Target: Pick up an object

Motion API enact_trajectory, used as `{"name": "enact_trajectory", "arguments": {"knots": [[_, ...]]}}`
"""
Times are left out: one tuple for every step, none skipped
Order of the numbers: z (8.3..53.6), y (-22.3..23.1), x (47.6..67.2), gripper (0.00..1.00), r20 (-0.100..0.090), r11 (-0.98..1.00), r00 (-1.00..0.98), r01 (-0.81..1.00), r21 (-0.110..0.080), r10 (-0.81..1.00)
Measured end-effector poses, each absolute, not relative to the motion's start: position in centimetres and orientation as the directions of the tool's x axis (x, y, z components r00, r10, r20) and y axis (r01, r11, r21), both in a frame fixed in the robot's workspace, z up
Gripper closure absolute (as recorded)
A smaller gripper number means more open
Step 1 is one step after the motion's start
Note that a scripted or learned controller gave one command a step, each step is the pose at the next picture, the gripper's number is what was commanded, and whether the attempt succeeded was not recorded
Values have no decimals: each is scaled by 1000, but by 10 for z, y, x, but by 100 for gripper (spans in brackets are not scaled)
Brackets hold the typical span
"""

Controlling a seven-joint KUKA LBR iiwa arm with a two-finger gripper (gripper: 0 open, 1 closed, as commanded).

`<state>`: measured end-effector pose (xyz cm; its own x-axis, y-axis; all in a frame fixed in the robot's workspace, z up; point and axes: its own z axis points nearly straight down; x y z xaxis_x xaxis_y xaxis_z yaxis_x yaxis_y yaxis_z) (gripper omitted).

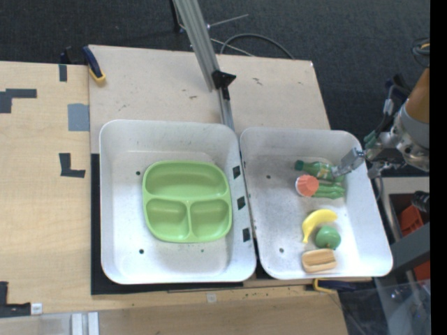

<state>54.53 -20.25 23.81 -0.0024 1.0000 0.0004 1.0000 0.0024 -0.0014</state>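
The gripper (351, 160), its opening impossible to judge and holding nothing visible, hangs at the right white bin's (279, 257) far right edge, so it should drop squarely over the small green-and-clear plastic bottle (316, 167) just beside it, clear of the round red toy (306, 185).

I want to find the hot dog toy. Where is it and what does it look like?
Look in the right white bin, at the corner nearest the camera. The hot dog lies there, just below a green ball and a yellow banana. It is the tan bun with a reddish stripe.
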Motion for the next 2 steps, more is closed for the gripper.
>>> {"name": "enact_trajectory", "arguments": {"knots": [[238,-202,545,0,0,3,-3,1000,-1,1000],[181,-194,550,0,1,2,-2,1000,-7,1000]]}}
